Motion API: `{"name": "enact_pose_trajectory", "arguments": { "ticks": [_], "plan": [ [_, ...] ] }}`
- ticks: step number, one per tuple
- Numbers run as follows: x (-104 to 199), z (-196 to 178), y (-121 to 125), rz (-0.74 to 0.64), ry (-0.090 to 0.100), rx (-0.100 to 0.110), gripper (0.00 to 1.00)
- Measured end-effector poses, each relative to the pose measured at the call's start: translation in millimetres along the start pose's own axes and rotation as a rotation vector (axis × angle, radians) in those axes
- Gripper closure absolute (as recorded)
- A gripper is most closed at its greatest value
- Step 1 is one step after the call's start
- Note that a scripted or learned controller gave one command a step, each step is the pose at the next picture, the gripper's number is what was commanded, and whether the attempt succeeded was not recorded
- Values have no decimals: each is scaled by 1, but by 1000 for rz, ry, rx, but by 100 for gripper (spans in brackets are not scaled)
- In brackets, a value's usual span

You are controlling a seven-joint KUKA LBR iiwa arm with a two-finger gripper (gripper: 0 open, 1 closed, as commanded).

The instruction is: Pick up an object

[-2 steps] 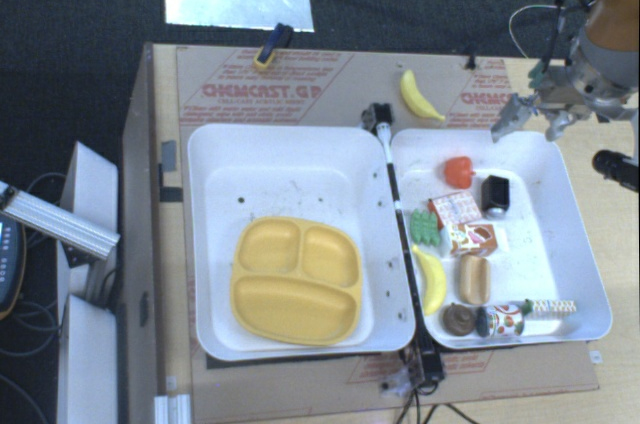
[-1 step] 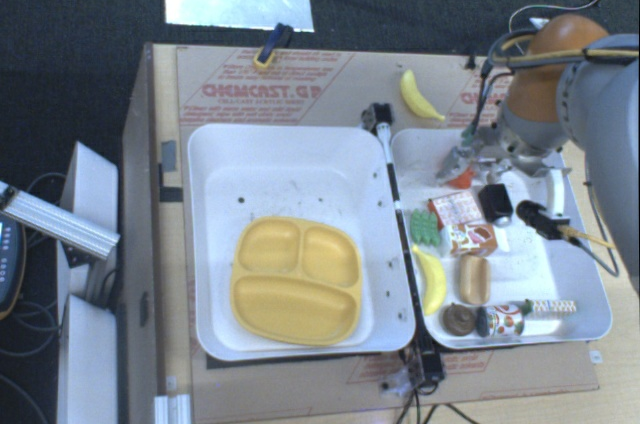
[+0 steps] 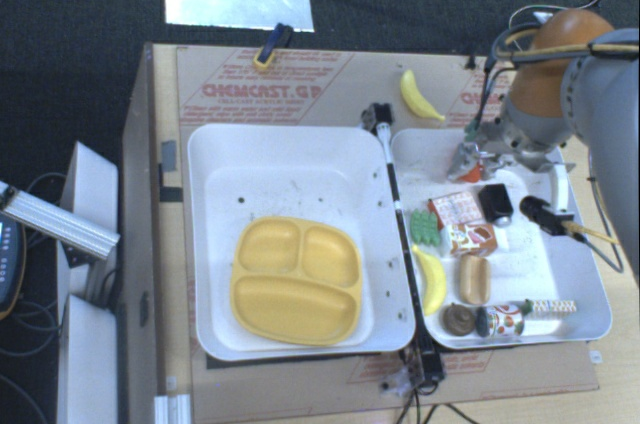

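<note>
1. A small orange-red object, its shape unclear, lay at the far left corner of the right bin, touching or just under the gripper.
2. Two white bins sat side by side. The left bin held one yellow divided tray.
3. There were two bananas: one banana lay against the right bin's left wall, and a second banana lay outside on the bench beyond it.
4. The right bin also held two red-and-white cartons, one green block, one black object, one hot dog bun, one brown round piece and one bottle lying on its side.
5. The grey arm reached in from the right, bent down at its orange band, the gripper low in the bin's far corner. Whether it was open, closed or gripping anything could not be told.
</note>
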State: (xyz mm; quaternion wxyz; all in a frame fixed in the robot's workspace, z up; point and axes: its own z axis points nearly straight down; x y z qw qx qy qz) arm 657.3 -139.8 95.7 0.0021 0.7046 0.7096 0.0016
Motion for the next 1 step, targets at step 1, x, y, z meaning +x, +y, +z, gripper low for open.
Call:
{"name": "enact_pose_trajectory", "arguments": {
  "ticks": [1],
  "plan": [
    [112, -96, -24, 2, 2, 0, 100]
  ]
}}
